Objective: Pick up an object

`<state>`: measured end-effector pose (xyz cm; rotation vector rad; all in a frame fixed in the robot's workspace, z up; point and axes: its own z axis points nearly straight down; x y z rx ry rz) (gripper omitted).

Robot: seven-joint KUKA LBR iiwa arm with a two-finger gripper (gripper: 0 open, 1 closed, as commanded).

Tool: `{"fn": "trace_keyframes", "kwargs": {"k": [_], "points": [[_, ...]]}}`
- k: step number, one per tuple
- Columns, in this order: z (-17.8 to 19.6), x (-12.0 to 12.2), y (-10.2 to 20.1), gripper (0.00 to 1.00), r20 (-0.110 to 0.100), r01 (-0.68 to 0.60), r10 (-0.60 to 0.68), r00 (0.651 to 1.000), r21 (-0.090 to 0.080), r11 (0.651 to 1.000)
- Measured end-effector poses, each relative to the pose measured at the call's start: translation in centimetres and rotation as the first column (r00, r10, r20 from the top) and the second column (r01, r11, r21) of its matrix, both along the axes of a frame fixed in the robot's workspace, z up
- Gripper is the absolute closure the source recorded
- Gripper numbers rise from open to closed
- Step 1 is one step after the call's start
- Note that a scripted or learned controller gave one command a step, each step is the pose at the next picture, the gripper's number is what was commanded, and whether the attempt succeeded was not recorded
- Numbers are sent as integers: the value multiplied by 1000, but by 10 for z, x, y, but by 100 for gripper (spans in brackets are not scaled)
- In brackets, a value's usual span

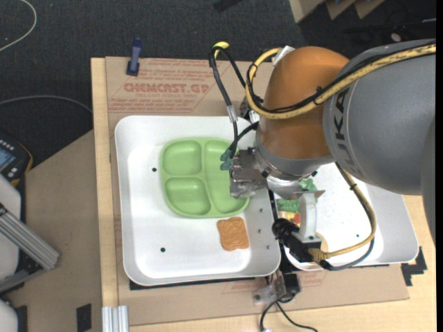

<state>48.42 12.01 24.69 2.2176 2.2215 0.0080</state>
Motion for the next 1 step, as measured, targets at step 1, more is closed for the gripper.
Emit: {"fn": "trace_keyframes", "kwargs": {"k": [1], "points": [[74,7,64,100,3,-6,6,1000,3,1000]]}}
